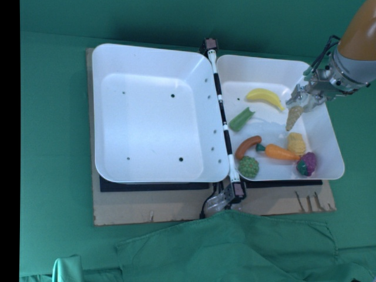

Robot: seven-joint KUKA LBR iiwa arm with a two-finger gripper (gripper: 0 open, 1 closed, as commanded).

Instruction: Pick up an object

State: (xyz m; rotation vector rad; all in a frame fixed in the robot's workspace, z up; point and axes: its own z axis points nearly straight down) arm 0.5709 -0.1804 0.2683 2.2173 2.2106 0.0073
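Note:
My gripper [301, 100] hangs over the right side of the right bin [329, 128]. It is shut on the top end of a tan, cone-shaped corn cob [292, 118], which dangles tilted just above the bin floor. A yellow banana [264, 97] lies to the left of the gripper. Below it sit a yellow corn piece [296, 143], an orange carrot [279, 152] and a purple toy [306, 164]. A green stalk [241, 119], a red-orange sausage [248, 147] and a green broccoli-like toy [248, 167] lie on the bin's left side.
The left bin [111, 69] stands beside the right one, with a black-and-white divider bar [220, 107] between them. Both rest on a cardboard sheet [147, 207] over green cloth. Folded green cloth [247, 248] bulges at the front.

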